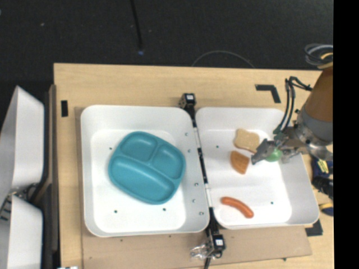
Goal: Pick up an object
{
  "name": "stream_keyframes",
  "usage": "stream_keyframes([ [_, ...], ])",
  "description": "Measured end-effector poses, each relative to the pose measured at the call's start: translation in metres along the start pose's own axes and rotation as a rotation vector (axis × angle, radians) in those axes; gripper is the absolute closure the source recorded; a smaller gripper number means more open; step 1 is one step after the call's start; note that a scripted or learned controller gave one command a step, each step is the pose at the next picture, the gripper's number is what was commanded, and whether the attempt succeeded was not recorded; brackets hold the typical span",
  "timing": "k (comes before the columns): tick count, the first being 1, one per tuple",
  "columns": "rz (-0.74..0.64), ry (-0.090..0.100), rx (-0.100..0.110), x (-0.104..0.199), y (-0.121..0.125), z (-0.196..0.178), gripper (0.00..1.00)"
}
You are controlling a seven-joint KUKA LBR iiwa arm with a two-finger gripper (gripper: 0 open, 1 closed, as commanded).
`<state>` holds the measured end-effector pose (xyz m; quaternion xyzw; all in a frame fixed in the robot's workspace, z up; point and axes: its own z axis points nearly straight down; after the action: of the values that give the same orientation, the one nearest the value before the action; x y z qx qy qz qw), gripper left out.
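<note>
Hovering over the right bin (297,206) with gripper (262,153) spread uncertain, cannot tell; lying just beside it, orange-brown food piece (240,162), likely light, soft, slippery — gripping across its narrow middle advisable.

arm (321,102): cut off at right | pincer (261,153): blurred, finger state unclear

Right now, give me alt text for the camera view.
A robot claw reaches from the right over the right bin, beside a bread piece, an orange chunk and a sausage. The left bin holds a teal divided plate.
</note>
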<state>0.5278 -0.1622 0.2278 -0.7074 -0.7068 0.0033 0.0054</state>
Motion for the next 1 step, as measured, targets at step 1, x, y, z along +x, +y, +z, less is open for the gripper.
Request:
stream_keyframes([
  [1, -0.003, -0.002, -0.013, 0.0005, 0.0026, -0.0072, 0.0],
])
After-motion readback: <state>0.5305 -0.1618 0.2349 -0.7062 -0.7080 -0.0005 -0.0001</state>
